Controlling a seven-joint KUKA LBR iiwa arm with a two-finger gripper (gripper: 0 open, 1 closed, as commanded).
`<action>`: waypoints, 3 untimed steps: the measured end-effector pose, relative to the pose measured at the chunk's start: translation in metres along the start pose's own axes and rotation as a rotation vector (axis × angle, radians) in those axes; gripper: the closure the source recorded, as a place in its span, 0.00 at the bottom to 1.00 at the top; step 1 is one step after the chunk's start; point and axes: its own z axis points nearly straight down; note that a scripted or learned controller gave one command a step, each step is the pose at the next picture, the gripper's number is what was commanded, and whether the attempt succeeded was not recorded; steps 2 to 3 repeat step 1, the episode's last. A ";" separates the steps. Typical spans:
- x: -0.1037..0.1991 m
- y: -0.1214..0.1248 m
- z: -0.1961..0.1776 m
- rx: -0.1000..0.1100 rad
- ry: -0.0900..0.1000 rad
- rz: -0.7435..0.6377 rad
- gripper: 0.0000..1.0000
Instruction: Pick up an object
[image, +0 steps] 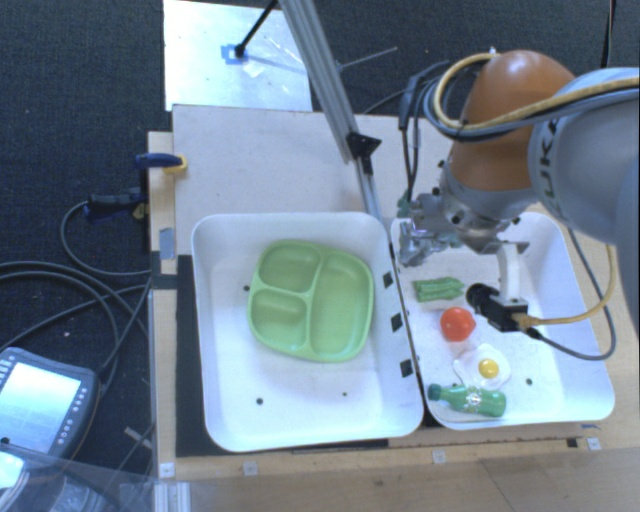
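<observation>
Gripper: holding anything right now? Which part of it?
Nothing seen held. The gripper hangs above the green bean in the right bin, apart from it.

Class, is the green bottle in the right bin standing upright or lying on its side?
On its side. The green bottle lies flat on the floor of the right bin, its length running left to right near the front wall.

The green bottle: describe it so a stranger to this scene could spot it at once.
Start at the right-hand white bin, the one under the arm. Go to its near edge, below the fried egg toy and the red-orange ball. The green bottle lies on its side there, its white cap pointing left; the other green item sits further back, flatter, with no cap.
</observation>
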 end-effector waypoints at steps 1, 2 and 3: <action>0.049 -0.033 -0.001 0.001 0.000 0.001 1.00; 0.049 -0.033 -0.001 0.001 0.000 0.001 1.00; 0.049 -0.033 -0.001 0.001 0.000 0.001 1.00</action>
